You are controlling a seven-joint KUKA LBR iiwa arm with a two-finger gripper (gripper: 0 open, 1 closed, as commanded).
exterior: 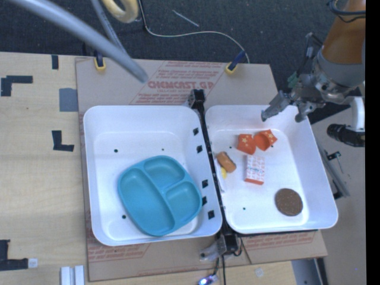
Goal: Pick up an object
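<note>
From above, the gripper (284, 110) hangs over the right bin's (323, 177) far rim, fingers spread with nothing between them. Bare white floor lies below it. Nearer the camera sit two orange blocks (256, 141), a small tan piece (225, 161), a flat printed packet (256, 171) and a round brown disc (288, 202). The left bin (98, 159) carries a smooth blue divided tray (158, 193).

The arm (347, 34) is cut off by the top and right edges of the view. The printing on the small white-and-red packet (256, 172) (near the right bin's (317, 159) middle) is too small to read.
</note>
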